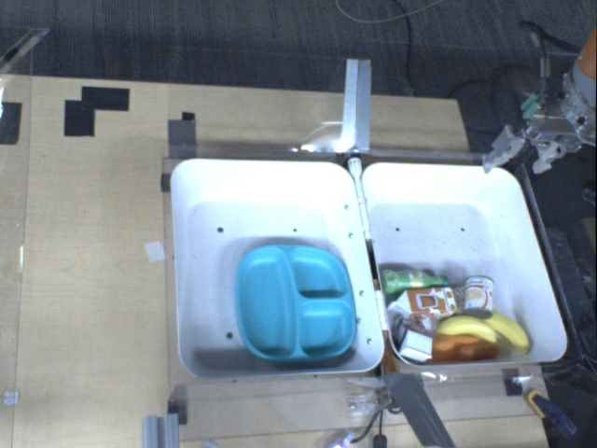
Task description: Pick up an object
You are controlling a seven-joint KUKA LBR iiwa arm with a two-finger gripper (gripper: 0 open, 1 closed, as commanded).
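Note:
My gripper (pixel 516 160) hangs at the far right, over the back right corner of the right bin (pixel 448 203). Its two fingers are spread open with nothing between them. Well below it, at the bin's front, lies a pile: a yellow banana (pixel 487 329), a red-orange item (pixel 464 348), a small can (pixel 477 295), a brown and white carton (pixel 431 301), a green packet (pixel 410 279) and a dark and white pack (pixel 410 341). In the left bin (pixel 215 203) sits a blue divided plate (pixel 295 301).
A metal post (pixel 357 105) stands behind the seam between the two bins. The tan bench (pixel 84 250) extends to the left. A cable (pixel 392 7) lies on the dark floor at the back.

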